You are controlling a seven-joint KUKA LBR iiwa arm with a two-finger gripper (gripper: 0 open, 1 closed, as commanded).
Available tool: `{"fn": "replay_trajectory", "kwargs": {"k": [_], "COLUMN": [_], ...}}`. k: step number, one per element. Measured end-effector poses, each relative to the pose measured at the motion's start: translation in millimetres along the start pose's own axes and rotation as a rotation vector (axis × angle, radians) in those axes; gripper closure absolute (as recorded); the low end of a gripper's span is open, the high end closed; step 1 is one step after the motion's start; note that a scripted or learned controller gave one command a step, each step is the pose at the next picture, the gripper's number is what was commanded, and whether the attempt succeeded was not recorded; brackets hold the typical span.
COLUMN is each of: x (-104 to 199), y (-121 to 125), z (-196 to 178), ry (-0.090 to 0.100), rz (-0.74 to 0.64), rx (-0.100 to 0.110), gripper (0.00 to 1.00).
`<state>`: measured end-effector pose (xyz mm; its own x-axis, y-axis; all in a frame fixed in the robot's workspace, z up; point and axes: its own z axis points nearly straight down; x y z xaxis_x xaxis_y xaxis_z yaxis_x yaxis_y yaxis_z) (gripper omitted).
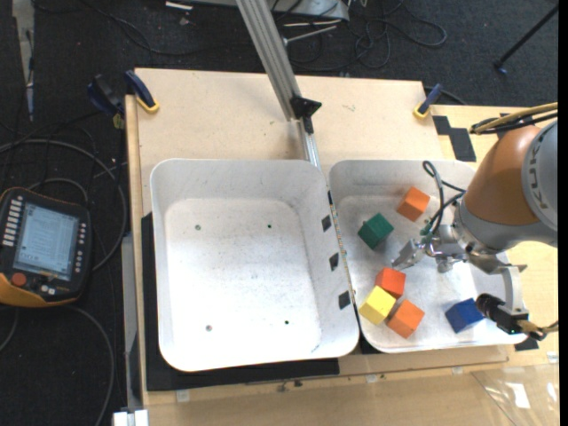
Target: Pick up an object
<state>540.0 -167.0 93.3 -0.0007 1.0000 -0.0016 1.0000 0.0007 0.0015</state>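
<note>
Robotics lab: grey-and-orange industrial arm (510,189), handheld teach pendant with lit screen (43,248) on dark carpet, loose black cables (89,162), clamped plywood bench (266,118), angled aluminium camera strut (271,47).

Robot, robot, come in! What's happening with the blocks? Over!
End effector low in right bin, nothing seen in its grip. Six blocks loose: green, red, yellow, blue, two orange. Path clear.

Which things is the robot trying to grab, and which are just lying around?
For the job:
gripper
green block
yellow block
blue block
three orange blocks, all in the right bin

Just lying about:
left bin
handheld screen
clamps
floor cables
</note>
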Motion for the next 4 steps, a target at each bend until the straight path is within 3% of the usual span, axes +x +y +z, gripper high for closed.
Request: {"fn": "replay_trajectory", "kwargs": {"k": [1,2,3,4], "x": [53.1,66.5,18.8,29.2], "y": [-16.8,-46.2,-13.3,-36.0], "z": [-2.7,-5.1,-2.8,-66.1], "ry": [0.002,0.002,-0.002,0.001], "rz": [-0.005,0.002,0.004,0.000], "rx": [0.000,-0.013,-0.002,-0.004], "gripper": [0.00,0.00,0.00,0.00]}}
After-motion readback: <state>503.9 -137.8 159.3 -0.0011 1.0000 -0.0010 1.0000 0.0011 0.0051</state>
